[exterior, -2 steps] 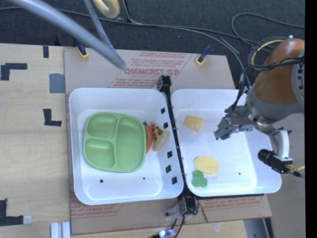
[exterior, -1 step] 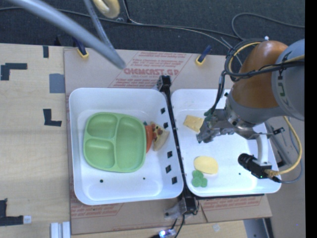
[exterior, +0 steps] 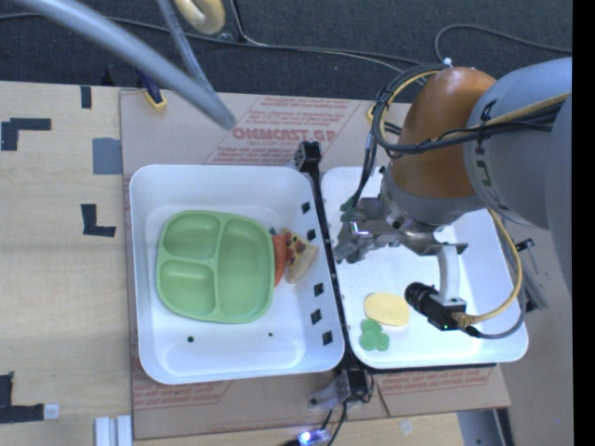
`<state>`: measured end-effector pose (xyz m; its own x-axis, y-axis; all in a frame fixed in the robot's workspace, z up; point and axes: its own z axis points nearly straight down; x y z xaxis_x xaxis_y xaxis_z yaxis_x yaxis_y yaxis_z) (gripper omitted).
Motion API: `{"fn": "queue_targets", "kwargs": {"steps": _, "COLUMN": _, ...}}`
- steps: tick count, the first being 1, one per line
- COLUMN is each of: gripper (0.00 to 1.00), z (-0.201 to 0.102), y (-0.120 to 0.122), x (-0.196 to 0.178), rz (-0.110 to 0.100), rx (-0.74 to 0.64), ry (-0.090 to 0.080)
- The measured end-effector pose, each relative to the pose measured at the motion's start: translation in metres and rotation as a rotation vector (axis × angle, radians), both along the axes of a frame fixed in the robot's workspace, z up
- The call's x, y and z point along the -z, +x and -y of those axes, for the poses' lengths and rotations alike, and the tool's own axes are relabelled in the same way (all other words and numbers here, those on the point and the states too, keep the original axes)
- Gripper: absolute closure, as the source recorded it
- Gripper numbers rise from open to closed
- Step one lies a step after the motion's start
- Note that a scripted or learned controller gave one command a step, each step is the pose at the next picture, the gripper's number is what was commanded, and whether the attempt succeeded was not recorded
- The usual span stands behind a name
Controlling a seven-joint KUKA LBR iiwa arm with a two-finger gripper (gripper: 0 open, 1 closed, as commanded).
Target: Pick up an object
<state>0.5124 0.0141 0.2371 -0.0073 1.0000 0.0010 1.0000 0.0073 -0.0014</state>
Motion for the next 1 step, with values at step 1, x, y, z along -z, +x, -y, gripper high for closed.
{"fn": "queue_targets", "kwargs": {"steps": 1, "gripper": 1.00, "z": -0.0537, "y": -0.0012, "x": -0.0054, "rz": -0.001, "rx": 0.000, "ry": 0.000}}
